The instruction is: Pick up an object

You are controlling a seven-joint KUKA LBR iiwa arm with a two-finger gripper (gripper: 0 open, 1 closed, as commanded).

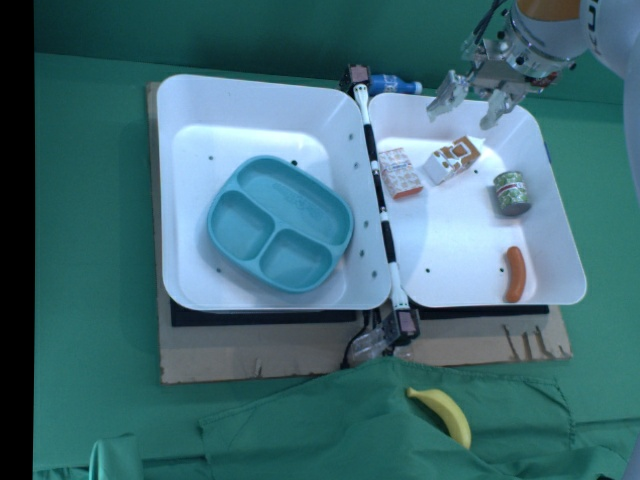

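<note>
My gripper (pixel 468 105) hovers over the back of the right bin (pixel 560 258), fingers spread open with nothing between them. Just below it lies a small white and orange carton (pixel 451 159). To the carton's left is a red and white box (pixel 400 173). A green-labelled can (pixel 512 193) lies on its side at the right. An orange sausage (pixel 514 273) rests near the bin's front right corner.
The left bin (pixel 190 118) holds a teal divided plate (pixel 280 224). A blue bottle (pixel 392 85) lies behind the bins at the divider. A banana (pixel 443 414) sits on green cloth in front of the bench.
</note>
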